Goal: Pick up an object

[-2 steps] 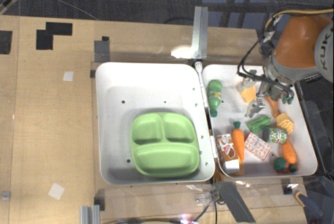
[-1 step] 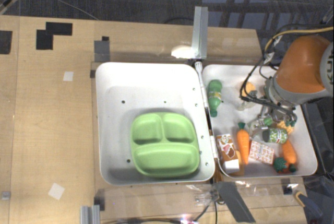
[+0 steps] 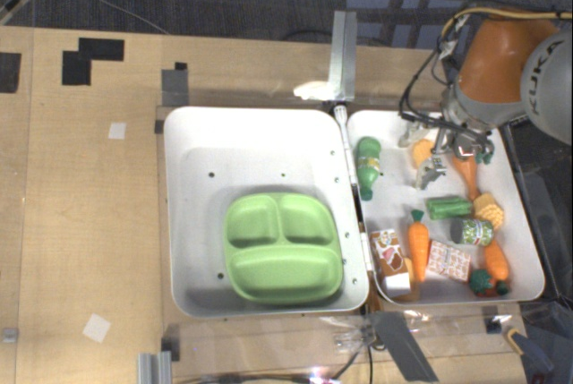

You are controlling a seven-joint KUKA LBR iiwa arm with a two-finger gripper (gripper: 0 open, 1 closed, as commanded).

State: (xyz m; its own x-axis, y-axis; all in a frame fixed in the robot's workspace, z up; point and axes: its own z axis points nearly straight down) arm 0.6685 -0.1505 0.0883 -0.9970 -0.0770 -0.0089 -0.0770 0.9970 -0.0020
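The right bin (image 3: 528, 270) holds several toy foods. A green bottle (image 3: 367, 166) lies by its left wall, and a yellow-orange piece (image 3: 421, 150) sits near the back. My gripper (image 3: 435, 169) hangs low over the back of this bin, just right of the yellow-orange piece and above a green cylinder (image 3: 448, 208). An orange carrot (image 3: 466, 177) lies just right of the gripper. I see nothing clearly held. The orange band of the arm (image 3: 495, 60) rises behind it.
Toward the front of the right bin lie another carrot (image 3: 418, 244), a small can (image 3: 477, 233), a yellow waffle piece (image 3: 489, 210), a snack carton (image 3: 389, 253), a red-white packet (image 3: 448, 260) and a carrot with a green top (image 3: 494, 269). The left bin (image 3: 192, 149) holds a green divided plate (image 3: 282, 248).
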